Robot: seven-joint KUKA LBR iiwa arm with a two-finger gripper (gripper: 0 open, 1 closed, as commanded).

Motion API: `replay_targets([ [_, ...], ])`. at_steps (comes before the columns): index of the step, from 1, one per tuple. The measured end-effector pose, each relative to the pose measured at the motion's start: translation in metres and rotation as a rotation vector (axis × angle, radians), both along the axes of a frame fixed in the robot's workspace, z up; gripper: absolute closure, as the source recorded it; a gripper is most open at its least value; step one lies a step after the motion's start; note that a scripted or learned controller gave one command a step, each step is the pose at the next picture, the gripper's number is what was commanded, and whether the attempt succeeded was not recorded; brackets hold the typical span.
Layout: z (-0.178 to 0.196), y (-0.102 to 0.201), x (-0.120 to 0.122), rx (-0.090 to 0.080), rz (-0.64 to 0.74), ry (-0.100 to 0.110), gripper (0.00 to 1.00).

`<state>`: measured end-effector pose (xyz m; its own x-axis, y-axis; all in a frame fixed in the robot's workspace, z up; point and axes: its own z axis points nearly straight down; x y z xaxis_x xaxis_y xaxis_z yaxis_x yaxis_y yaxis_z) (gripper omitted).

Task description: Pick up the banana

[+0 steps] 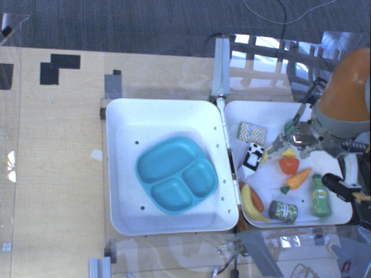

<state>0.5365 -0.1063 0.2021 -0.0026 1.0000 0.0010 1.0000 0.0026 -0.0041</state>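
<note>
1. Bench (58,172): pale wood, bearing two white bins side by side
2. Left bin (122,155): well left of the fingers, holding a blue tray (176,174) with three compartments
3. Right bin (272,112): the fingers hang over its middle
4. Arm (348,91): orange band above the wrist, reaching in from the right
5. Gripper (285,145): fingers spread apart, nothing between them
6. Banana (251,204): below and left of the fingers, by the bin's near left corner, apart from them
7. Bottle (319,196): green, below and right
8. Carrot (297,179): just below
9. Can (283,211): well below, beside the banana
10. Tomato (288,165): red, just under the fingers
</note>
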Motion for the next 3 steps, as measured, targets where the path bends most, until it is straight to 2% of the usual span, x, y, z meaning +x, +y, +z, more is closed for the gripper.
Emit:
replay_targets([
  [1, -0.049, -0.019, 0.039, -0.001, -0.183, -0.001, 0.00],
  [2, -0.021, 0.034, 0.041, -0.001, -0.249, -0.002, 0.00],
  [3, -0.083, -0.018, 0.044, -0.003, -0.247, -0.039, 0.00],
])
